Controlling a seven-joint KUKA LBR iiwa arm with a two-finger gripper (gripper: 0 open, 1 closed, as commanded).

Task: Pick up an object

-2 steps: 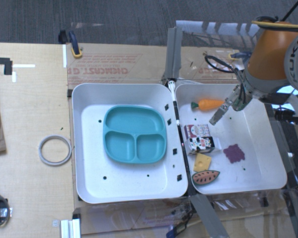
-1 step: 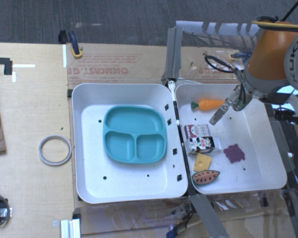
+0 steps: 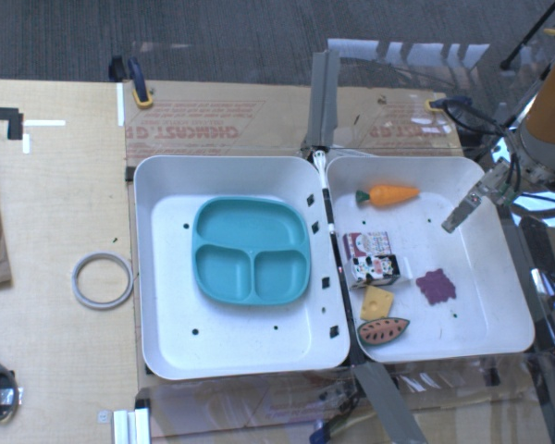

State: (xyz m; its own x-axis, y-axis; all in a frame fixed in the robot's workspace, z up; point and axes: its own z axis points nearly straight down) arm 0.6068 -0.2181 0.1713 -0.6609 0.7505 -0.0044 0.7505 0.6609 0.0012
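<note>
- Candidates for the pick all lie in the right bin: a toy carrot at the far side, a small printed carton by the left wall, a yellow cheese wedge and a watermelon slice near the front left, and a purple piece toward the middle.
- We judge them all light play-food: the carrot, cheese and slice look stiff and perhaps a little slick, the carton may dent if squeezed, and the purple piece looks flat and soft.
- We would favour the carrot, taken across its thick orange body, since it lies apart from the rest with bare floor around it.
- The flat slice and purple piece offer little height to pinch.
- The jaws hang at the far right of that bin, right of the carrot and well apart from it; we cannot tell how wide they stand, and nothing shows between them.
- The left bin bears a teal divided plate.
</note>
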